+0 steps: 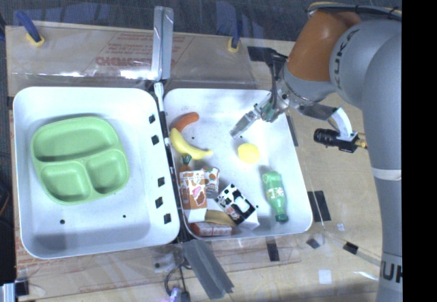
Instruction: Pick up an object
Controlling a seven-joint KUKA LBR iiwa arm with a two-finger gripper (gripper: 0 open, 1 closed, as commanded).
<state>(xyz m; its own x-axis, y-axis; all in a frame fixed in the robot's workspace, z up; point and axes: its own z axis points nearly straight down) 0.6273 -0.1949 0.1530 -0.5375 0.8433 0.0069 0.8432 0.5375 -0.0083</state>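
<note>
while the gripper [243, 127] hangs low over the far middle of the right bin [295, 157], its fingers together on nothing, the yellow ball [248, 152] lies just near of it, with the green bottle [274, 195] nearer still and the banana [186, 145] off left.

You see the gripper [240, 127] hanging over the right bin [290, 157], just above the yellow ball [248, 152] and apart from it. A banana [187, 145], a green bottle [274, 195] and small cartons [198, 188] lie in that bin. The left bin [140, 218] bears a green divided tray [80, 157].
</note>
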